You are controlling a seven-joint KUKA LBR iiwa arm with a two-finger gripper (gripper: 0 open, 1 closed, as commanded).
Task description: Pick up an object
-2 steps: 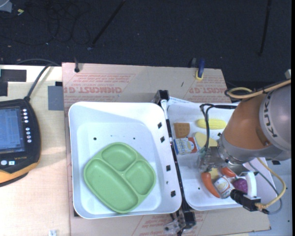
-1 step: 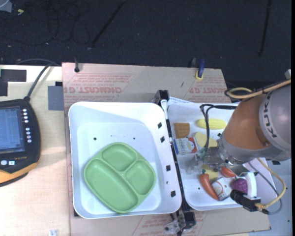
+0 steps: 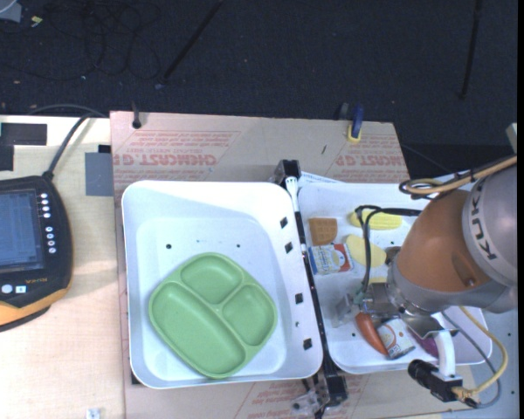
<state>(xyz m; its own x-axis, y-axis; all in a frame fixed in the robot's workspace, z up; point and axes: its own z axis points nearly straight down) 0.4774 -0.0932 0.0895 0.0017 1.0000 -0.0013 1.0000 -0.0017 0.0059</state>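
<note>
I am watching the grey arm with its orange band (image 3: 428,251) hanging over the right white bin (image 3: 336,201), and I am judging the pick as not yet done: nothing is showing as lifted. I cannot tell how the jaws are standing, since the wrist is covering them.

Lying in that bin I am counting one tan block (image 3: 322,230), one small printed packet (image 3: 330,258), two pale yellow pieces (image 3: 380,222), one orange carrot-shaped toy (image 3: 370,333) and one small can (image 3: 395,339). The left white bin (image 3: 157,201) is holding one green divided plate (image 3: 213,312).
</note>
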